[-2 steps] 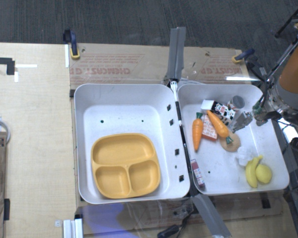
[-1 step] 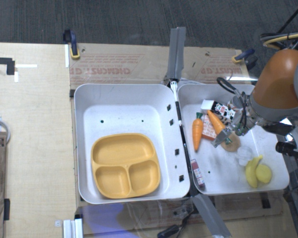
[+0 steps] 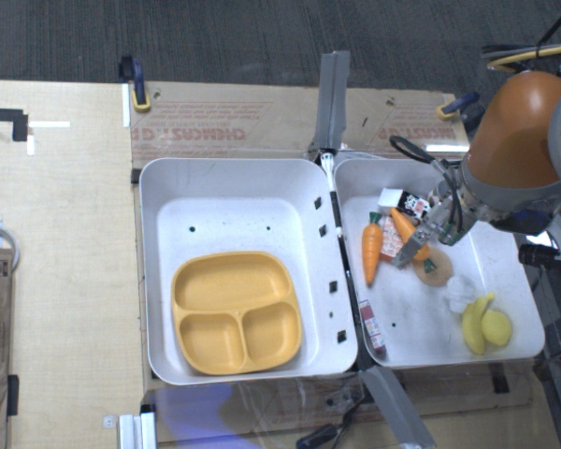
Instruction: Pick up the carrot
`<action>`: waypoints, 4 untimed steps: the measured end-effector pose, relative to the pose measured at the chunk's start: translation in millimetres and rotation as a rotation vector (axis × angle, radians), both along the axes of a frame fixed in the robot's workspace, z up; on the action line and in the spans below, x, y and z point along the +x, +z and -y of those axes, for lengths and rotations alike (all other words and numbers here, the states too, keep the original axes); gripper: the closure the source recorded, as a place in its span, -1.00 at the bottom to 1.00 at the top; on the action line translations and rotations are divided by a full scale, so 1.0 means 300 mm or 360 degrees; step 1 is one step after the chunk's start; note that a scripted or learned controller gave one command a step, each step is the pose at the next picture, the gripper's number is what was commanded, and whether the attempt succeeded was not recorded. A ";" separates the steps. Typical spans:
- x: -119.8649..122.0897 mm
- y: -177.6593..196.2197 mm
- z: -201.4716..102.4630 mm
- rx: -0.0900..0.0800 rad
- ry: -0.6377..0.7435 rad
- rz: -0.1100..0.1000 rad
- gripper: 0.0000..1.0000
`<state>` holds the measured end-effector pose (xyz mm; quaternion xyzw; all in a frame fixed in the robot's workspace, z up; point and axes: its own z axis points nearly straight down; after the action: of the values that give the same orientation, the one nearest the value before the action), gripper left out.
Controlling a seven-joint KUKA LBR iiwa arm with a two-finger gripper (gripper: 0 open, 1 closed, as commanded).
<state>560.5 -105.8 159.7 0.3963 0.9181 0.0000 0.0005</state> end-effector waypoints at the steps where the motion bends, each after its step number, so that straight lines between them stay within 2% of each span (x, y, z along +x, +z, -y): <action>1: 0.094 -0.187 0.171 -0.0011 0.0254 0.0034 -1.00; 2: 0.096 -0.157 0.176 -0.0015 0.0247 0.0040 1.00; 3: 0.017 0.106 -0.080 0.0000 -0.0042 -0.0001 1.00; 4: -0.063 -0.139 0.091 0.0000 0.0237 -0.0002 1.00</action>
<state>541.6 -133.2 118.1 0.3270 0.9450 -0.0001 -0.0002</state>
